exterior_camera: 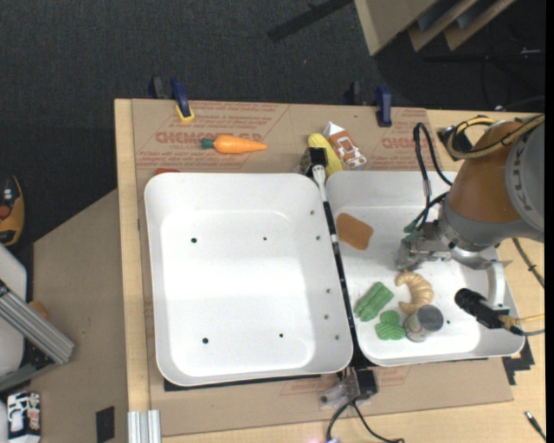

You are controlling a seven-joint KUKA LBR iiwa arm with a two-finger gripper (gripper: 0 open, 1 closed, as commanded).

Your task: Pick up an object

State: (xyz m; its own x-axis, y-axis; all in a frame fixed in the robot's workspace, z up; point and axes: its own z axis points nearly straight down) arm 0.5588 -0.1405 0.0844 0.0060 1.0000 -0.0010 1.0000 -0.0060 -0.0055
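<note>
A toy carrot [235,145] lies on the cardboard [138,260] behind the left bin [173,346].

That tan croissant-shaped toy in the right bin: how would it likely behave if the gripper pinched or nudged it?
The croissant looks like moulded plastic, so probably stiff and light. Its curved, tapering shape may let it pivot or slip out of a two-finger pinch. It lies close against the grey can and green pieces, so a nudge would likely shift those too.

A brown board [260,130] rests on dark carpet [130,43]. Blue clamps [180,97] grip its far edge. Light wooden furniture [424,22] stands at the top right. A metal rail [35,324] lies at the left. Lighting is even.
</note>
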